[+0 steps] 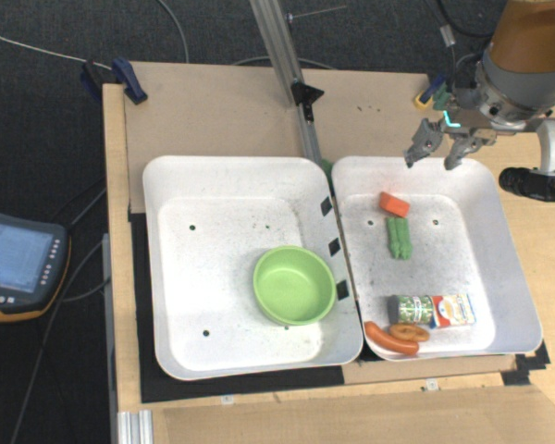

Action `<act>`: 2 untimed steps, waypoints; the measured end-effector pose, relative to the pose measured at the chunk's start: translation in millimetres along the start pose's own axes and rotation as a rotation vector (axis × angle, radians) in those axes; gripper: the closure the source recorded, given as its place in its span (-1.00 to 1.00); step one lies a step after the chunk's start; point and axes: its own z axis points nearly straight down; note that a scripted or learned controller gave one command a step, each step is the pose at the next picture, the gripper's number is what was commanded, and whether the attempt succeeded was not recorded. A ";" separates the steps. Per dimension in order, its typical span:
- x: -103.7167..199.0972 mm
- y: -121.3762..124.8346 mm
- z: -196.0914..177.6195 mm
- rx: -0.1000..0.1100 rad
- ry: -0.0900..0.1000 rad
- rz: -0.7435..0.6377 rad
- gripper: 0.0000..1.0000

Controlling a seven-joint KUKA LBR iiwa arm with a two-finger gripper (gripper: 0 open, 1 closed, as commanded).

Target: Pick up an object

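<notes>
Two white bins sit side by side on the table (213, 100). The left bin (176, 192) holds one thing, a green bowl (294, 286), near its front right corner. The right bin (481, 211) holds five: an orange block (395, 203) toward the back, a green pod (400, 239) just in front of it and touching or nearly so, a small packet (432, 310) lying on its side near the front, an orange slice (409, 332) against the packet's front left, and a red sausage (389, 341) along the front rim.

A slanted metal rail (279, 40) crosses the table's back part and ends by the gap between the bins. Black clips (334, 246) sit along that gap. A blue clamp (129, 80) grips the table's back left corner, and a handheld screen (18, 265) lies off the table to the left.

The arm (527, 35) comes in from the upper right, wrist pointing down. The tool (437, 155) hangs above the right bin's back rim, well apart from the block; its two fingers are spread apart with nothing between them.
</notes>
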 end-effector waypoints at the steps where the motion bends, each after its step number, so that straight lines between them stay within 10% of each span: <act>1: 0.0 0.0 0.1 0.000 0.000 0.000 -1.00; 2: -2.3 0.1 42.0 0.004 0.000 0.000 -1.00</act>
